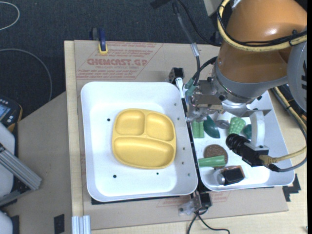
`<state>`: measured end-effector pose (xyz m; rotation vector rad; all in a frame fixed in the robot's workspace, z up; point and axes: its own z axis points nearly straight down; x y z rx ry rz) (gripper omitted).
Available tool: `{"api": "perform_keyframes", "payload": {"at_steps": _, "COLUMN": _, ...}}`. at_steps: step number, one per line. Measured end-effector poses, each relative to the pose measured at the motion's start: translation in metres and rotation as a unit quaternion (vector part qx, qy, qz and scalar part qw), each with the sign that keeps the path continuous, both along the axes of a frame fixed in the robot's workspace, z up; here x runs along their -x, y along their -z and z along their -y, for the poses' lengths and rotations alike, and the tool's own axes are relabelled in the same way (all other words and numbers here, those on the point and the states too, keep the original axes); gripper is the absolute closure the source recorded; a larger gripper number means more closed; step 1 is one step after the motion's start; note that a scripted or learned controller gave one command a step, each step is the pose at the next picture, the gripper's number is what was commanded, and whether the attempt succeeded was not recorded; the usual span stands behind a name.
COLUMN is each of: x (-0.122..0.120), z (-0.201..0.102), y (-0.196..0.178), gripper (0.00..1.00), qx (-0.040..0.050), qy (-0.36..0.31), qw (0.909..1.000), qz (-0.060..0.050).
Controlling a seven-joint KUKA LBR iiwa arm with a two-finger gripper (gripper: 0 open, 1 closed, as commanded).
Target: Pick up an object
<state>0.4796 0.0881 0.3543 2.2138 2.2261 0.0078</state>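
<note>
We see the hand (pixel 204 112) low over the right white bin (pixel 278 130), at its ten o'clock corner, but cannot tell its state. Small green plastic pieces (pixel 199 129) crowd just beneath, so we judge it could clip the bin wall or pinch two at once. The yellow divided plate (pixel 144 138) sits in the left bin (pixel 92 145)

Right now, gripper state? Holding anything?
Gripper: down over the left part of the right bin, above the small green pieces; whether it's open, shut or holding anything cannot be told.
</note>
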Motion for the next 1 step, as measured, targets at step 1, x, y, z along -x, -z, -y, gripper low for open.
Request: {"api": "perform_keyframes", "payload": {"at_steps": 1, "x": -0.0005, "z": -0.0234, "y": -0.1529, "gripper": 1.0, "qx": -0.002, "qy": 0.001, "qw": 1.0, "qz": 0.008}}
